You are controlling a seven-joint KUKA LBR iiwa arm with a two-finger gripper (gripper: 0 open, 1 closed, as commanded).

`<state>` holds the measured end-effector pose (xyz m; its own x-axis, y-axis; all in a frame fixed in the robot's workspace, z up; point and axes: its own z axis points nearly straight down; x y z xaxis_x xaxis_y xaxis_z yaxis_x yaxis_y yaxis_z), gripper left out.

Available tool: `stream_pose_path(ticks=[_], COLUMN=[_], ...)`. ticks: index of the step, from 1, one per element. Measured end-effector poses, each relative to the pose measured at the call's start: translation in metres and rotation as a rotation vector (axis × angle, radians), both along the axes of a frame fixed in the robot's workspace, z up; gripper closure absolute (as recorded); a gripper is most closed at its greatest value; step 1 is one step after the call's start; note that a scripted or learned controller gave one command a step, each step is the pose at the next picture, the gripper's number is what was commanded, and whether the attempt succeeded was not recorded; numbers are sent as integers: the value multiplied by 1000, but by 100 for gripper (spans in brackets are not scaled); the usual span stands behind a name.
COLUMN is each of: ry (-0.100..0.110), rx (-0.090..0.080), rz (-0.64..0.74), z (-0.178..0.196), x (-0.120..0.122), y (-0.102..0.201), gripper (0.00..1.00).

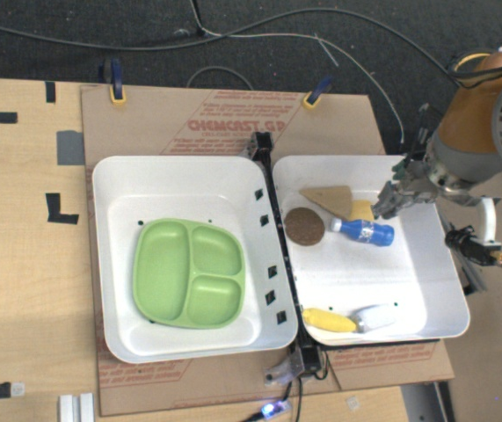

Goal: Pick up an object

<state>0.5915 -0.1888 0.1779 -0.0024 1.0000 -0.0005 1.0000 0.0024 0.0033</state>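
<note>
Two white bins sat side by side on the table (pixel 22 236), on a sheet of brown cardboard (pixel 224 121) clamped at its far edge. In the left bin (pixel 110 192) lay a green divided plate (pixel 189 273), alone and well apart from the arm. In the right bin (pixel 435 297) a brown round disc (pixel 304 226) lay near the dividing wall, with a tan wedge-shaped piece (pixel 330 199) just behind it and a blue and white bottle (pixel 367 232) lying on its side just to its right. A small yellow piece (pixel 360 210) showed between the wedge and the bottle. At the near edge of that bin a yellow banana-like object (pixel 329 321) lay touching a whitish object (pixel 374 316). The gripper (pixel 389 202) hung over the right bin's far right part, close above the bottle's right end and the yellow piece; whether its fingers were spread or pressed together could not be told, and nothing was seen between them. Black cables (pixel 233 25) crossed the dark floor behind the table.
</note>
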Motion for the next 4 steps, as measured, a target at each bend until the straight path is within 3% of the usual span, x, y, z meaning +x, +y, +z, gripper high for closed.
stream_pose_path(ticks=[1, 2, 4], ry=[0, 4, 4], rx=[0, 3, 3], rz=[-1, 5, 5], z=[38, 30, 51], x=[1, 14, 27], y=[0, 60, 168], gripper=[100, 100, 100])
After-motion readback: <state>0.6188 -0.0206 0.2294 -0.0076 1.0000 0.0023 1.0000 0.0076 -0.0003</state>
